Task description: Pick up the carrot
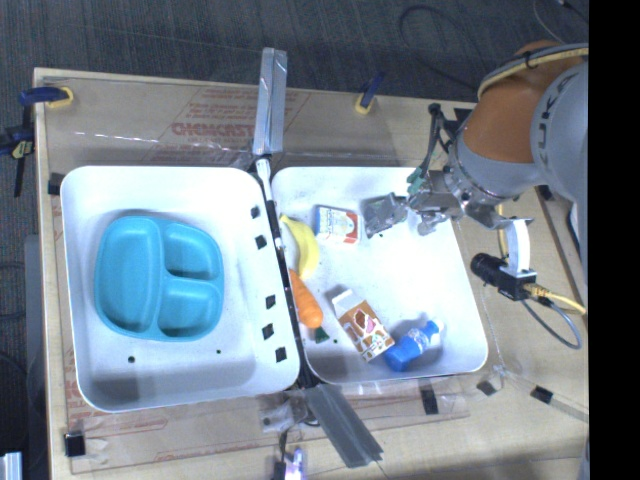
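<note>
Camera view shows the carrot lying in the right-hand bin, tight against the bin's left wall at about nine o'clock from the bin's middle, its long axis running from roughly eleven o'clock down to five o'clock, with a bit of green at the lower end. A banana sits just beyond it at twelve o'clock, touching or nearly touching the carrot's upper end, and a small brown carton lies close by at four o'clock. A white carton rests further up the bin, and a blue bottle lies near the bin's lower edge. The gripper hangs over the upper part of the same bin, at about one o'clock from the carrot and well apart from it; whether its jaws are apart or together I cannot tell from this angle, and nothing is seen between them. The left bin holds a blue divided tray and plays no part here. To do the approach well, the gripper likely needs to travel toward seven o'clock, turn so it closes across the carrot's narrow width, and come down at the middle of the carrot. The wall on one side and the banana above leave little room, so a centred, square descent seems safest.
</note>
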Controlling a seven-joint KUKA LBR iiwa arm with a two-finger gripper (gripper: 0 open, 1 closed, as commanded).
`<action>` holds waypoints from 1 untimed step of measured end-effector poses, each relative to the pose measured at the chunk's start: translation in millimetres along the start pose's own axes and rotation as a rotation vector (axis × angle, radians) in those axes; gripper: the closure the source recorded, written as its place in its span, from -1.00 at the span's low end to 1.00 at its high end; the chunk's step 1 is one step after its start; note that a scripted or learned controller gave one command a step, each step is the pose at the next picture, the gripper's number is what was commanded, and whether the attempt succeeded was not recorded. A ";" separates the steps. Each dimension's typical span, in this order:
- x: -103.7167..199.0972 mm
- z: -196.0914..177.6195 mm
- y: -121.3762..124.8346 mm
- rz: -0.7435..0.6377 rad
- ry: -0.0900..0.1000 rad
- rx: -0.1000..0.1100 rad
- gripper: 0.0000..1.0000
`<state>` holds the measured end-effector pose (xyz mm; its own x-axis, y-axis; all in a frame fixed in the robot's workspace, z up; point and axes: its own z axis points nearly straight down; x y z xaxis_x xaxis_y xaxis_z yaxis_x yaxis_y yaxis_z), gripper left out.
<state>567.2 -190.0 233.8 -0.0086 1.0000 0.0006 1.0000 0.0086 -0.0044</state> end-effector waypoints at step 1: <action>75.8 143.3 -56.2 0.399 0.001 -0.001 -1.00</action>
<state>509.8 -114.6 90.7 0.3809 0.9246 -0.0003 0.9246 -0.3809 -0.0035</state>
